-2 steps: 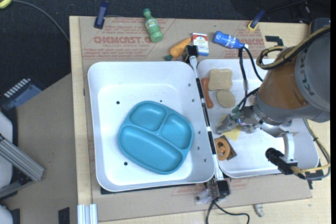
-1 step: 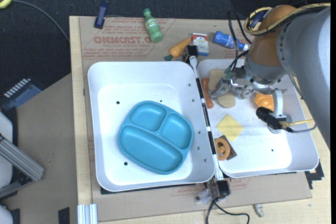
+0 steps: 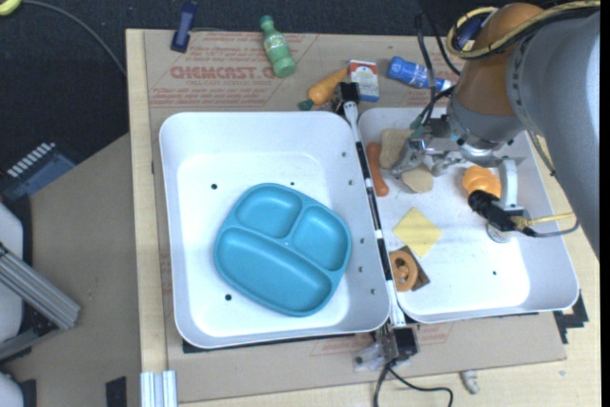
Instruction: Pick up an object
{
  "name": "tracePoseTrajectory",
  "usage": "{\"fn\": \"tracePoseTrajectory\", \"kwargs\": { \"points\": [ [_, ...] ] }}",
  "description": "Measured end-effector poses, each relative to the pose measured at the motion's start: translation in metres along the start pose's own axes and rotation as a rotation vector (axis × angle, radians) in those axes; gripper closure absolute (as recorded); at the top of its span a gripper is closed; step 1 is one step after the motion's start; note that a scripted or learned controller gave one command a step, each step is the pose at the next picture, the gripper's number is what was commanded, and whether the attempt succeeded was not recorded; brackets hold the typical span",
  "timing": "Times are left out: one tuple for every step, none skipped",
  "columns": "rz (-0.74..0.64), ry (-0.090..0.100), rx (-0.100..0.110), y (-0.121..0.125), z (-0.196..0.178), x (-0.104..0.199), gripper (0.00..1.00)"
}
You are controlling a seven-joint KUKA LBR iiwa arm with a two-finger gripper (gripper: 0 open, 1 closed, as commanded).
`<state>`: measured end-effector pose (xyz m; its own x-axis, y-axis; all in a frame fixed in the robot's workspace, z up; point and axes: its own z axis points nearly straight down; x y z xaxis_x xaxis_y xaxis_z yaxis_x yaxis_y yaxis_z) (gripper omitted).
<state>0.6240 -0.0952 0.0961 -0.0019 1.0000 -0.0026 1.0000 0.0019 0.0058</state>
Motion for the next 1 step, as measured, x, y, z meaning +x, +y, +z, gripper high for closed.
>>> {"fn": "tracePoseTrajectory", "kwargs": {
  "points": [
    [0.000, 0.004, 0.005, -0.0503, -0.0897, 0.0636, 1.00]
  ]
}}
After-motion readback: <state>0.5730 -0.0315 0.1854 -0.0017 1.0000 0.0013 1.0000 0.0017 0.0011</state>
